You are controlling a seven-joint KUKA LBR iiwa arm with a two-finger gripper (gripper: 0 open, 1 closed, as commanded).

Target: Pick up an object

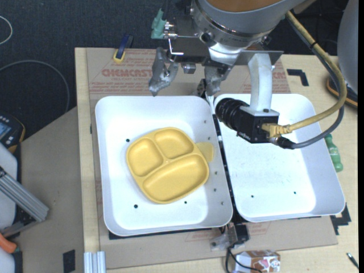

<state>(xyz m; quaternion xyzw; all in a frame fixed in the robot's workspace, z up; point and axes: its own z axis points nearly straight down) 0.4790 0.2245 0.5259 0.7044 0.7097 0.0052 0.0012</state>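
Note:
A yellow divided plate (166, 164) with three compartments lies flat in the middle of the left bin (114, 118). A pale yellow piece (206, 151) sticks out from under its right side. My gripper (181, 89) hangs above the far rim of the left bin, well behind the plate. Its two fingers (161, 75) are spread wide and it is open, with nothing between them. A green object (334, 152) lies at the right edge of the right bin (284, 192).
A black camera unit (245, 121) with a yellow cable hangs from the arm over the right bin's far left corner. A blue and yellow item (121, 49) lies on the board behind the left bin. Cardboard surrounds both bins.

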